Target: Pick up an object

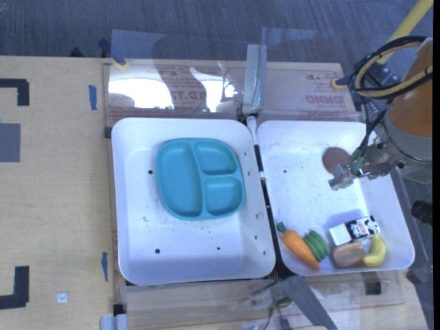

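Brown disc (335,158), a likely pick, lies flat near the back of the right bin (302,150), just beside the claw (347,174), which hangs low over that bin with nothing between its fingers; how wide they stand I cannot tell

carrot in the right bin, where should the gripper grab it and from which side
Grip the carrot across the thick orange middle, coming straight down from above. It lies flat and slanted, with its green top beside it, so I would turn the gripper to close across the narrow width. Its left side faces bare bin floor.
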Robot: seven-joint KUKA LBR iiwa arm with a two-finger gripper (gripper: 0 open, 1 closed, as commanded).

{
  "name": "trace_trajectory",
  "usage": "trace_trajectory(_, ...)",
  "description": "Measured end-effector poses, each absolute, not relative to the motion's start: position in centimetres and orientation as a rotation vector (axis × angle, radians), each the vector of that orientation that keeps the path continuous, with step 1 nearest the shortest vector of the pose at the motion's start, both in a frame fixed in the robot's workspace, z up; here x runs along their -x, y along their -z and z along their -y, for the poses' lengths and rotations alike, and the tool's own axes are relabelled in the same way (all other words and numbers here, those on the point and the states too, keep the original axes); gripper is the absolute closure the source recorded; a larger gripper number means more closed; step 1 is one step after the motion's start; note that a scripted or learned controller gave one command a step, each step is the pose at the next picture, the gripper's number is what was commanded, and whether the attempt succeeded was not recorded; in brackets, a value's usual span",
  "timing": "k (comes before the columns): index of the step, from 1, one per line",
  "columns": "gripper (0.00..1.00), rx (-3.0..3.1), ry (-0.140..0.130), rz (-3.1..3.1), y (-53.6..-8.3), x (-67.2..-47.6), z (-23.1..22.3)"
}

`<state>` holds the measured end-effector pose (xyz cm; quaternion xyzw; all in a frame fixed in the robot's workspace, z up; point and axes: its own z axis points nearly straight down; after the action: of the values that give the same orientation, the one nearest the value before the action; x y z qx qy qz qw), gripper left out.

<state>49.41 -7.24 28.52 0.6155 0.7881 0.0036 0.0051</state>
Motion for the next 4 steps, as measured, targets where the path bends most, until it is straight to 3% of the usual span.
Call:
trace_trajectory(1,0.0,-1.933,-0.001,-2.474,-28.0,-49.2,7.3)
trace_trajectory(2,0.0,-2.13,0.012,-2.322,-15.7,-56.4,11.0)
trace_trajectory(3,0.0,-2.375,0.004,-2.062,-13.0,-50.6,15.8)
trace_trajectory(4,0.0,-1.945,-0.007,-2.458,-8.7,-48.2,16.1)
